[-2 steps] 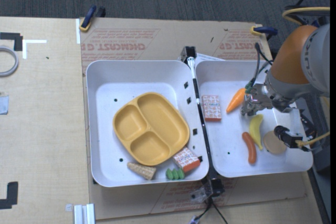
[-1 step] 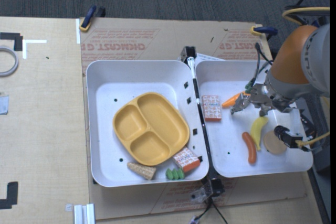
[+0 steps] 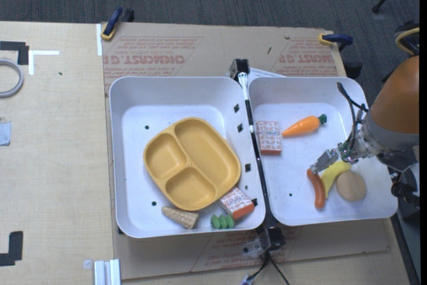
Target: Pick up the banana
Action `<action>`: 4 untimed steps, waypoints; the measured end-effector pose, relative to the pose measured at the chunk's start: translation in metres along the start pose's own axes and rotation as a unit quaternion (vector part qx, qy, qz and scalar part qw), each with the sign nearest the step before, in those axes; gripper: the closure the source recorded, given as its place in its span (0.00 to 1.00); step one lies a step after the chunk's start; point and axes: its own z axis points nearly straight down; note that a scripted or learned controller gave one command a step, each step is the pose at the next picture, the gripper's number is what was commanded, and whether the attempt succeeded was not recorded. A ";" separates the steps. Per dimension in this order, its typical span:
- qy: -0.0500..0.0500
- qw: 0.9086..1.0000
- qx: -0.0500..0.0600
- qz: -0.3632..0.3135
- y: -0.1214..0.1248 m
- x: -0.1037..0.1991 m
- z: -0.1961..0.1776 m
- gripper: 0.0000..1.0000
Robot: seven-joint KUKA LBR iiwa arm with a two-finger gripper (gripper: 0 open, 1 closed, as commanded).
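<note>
Gripper (image 3: 337,158) low over banana (image 3: 333,173) in right bin (image 3: 293,210) | fingers' state: cannot tell | sausage (image 3: 318,190), round cookie (image 3: 351,187) crowd banana, grasp tight.

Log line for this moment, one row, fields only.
stage: at banana | gripper: on its upper end, right bin | lift: none, banana lies beside sausage | grasp: unconfirmed

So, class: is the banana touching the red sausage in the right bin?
Touching. In the camera view the banana lies against the upper end of the red sausage, with no white bin floor visible between them there.
</note>
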 end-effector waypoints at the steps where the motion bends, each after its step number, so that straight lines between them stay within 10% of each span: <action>1: 0.000 0.997 0.000 -0.077 -0.001 0.013 0.017 0.00; 2: -0.001 0.997 -0.002 -0.076 0.000 0.012 0.007 1.00; 3: -0.001 0.997 -0.002 -0.076 0.000 0.012 0.007 0.00; 4: -0.001 1.000 -0.001 0.020 0.001 -0.030 -0.049 0.00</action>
